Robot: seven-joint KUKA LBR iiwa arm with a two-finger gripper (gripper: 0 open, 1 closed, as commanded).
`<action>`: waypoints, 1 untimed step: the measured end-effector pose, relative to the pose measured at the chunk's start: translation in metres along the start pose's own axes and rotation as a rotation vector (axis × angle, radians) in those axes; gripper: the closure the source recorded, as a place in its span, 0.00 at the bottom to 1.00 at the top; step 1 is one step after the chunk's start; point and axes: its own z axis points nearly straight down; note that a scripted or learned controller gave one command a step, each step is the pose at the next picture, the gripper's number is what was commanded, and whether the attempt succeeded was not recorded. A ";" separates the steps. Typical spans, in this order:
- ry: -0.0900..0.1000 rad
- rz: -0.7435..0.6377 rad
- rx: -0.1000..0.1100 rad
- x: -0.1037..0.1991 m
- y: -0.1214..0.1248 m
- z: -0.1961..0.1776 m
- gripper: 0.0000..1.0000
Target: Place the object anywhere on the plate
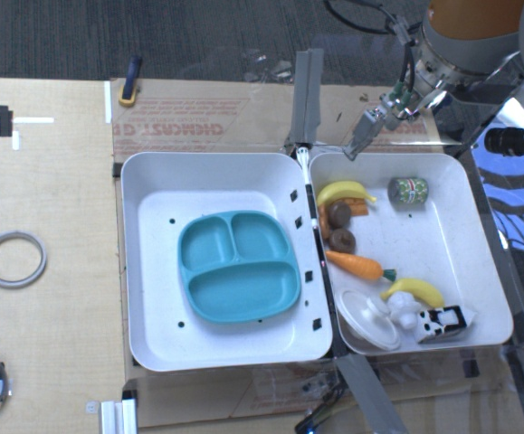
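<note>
surface (44, 170): pale wood, carries both bins; you also get a roll of tape (14, 259) well left of the plate.
left bin (144, 315): white, shallow, holds the plate and nothing else you can see.
right bin (479, 242): just right of the plate's bin, walls touching; all the loose objects sit here.
plate (240, 266): teal, three compartments, flat in the middle of the left bin; any compartment counts for you.
arm (474, 12): orange band at top, above the far edge of the right bin, well right of the plate.
pincer (359, 139): hangs over the far-left corner of the right bin, nothing between the fingers; open or closed, you cannot tell.
carrot (356, 265): nearest object to the plate, lying flat; likely a light rigid toy, tapered and smooth, so take it across the thick middle.
bananas (345, 192): one far, one (415, 289) near; curved, probably light plastic, grip across the belly.
green can (408, 191): on its side, farthest from the plate; may roll, pinch across the flat ends.
brown pieces (339, 227): two small round ones right of the plate by the divider; could squirt out of a pinch.
clear cup (367, 318): near corner, thin and slippery-looking, poor pick.
</note>
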 end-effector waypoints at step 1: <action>-0.002 -0.003 0.003 0.000 0.001 -0.008 1.00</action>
